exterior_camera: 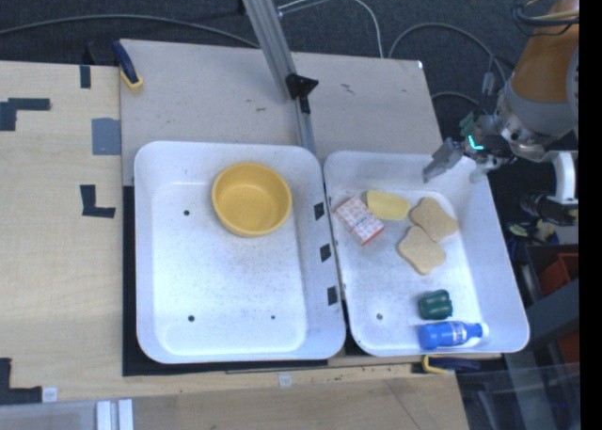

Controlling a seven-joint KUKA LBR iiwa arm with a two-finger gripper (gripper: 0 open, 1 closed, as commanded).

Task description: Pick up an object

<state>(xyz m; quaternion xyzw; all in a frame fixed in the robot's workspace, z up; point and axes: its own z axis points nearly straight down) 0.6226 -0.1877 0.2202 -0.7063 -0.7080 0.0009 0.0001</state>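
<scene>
Gripper (450, 161) is hovering over the right bin's (503, 310) upper right corner, its fingers spread apart and gripping nothing; a yellow bowl (251, 198) is sitting in the left bin (160, 325); two tan sponges (428, 232), a yellow block (388, 204), a patterned box (359, 219), a green object (435, 304) and a blue bottle (450, 334) are lying in the right bin.

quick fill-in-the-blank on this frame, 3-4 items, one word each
1. The round yellow bowl sits in the ____ white bin.
2. The blue plastic bottle lies in the right white bin, just below a small dark ____ object.
3. The gripper hovers at the right bin's ____ rim.

Missing words: left; green; top
</scene>
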